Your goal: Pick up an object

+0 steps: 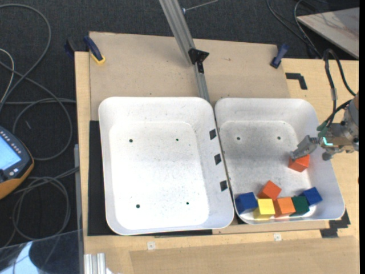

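The gripper (pixel 305 148) reaches in over the right bin's (pixel 268 110) right rim, its tip just above an orange block (pixel 299 163) near that wall; whether the jaws are open or gripping cannot be told. More blocks crowd the bin's near edge: blue (pixel 246 201), yellow (pixel 266 206), orange (pixel 271 189), green (pixel 300 204). The left bin (pixel 154 164) offers wide open floor. No readable writing.

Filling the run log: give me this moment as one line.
gripper at right bin, right side | tip by orange-red cube, grasp unconfirmed | six other blocks at front wall | left bin untouched
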Controlling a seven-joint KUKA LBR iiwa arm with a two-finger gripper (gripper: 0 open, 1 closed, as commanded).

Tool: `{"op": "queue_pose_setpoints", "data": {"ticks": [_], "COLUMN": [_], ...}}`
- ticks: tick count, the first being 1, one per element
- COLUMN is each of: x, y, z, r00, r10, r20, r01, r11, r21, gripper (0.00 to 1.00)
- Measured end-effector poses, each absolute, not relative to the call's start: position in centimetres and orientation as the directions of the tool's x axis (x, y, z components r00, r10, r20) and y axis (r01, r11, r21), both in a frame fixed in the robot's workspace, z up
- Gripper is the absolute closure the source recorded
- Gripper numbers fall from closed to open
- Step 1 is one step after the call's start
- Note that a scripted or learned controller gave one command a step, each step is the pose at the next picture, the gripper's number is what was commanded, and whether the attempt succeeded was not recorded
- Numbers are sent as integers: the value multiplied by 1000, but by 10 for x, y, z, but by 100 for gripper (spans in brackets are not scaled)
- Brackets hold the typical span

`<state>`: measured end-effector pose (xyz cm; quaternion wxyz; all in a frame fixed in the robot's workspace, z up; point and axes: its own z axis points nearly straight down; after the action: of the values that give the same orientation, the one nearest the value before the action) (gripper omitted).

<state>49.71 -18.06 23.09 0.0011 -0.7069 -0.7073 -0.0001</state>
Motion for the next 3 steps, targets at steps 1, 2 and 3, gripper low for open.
{"op": "queue_pose_setpoints", "data": {"ticks": [1, 2, 3], "x": [501, 509, 508], "y": [-170, -166, -165], "z": [178, 130, 97], "r00": [-1, -1, 0], "r10": [1000, 1000, 1000], "r20": [4, 4, 3], "r01": [1000, 1000, 1000], "r11": [1, 1, 0], "r21": [-7, -6, -6], "gripper": [0, 0, 0]}}
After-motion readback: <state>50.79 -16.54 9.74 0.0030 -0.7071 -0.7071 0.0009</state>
